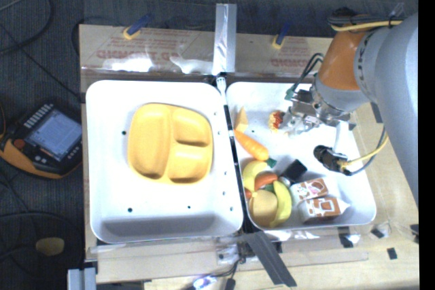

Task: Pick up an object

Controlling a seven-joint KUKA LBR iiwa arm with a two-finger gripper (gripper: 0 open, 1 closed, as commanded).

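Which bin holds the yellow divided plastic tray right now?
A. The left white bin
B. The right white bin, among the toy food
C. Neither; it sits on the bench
A: the yellow divided plastic tray lies flat in the left white bin, apart from the toy food in the right white bin.

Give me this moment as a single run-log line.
gripper: low in right bin, upper part | beside small red-yellow object | grasp: unconfirmed | yellow tray: left bin

One fixed camera looks down aslant on both white bins [95,146].
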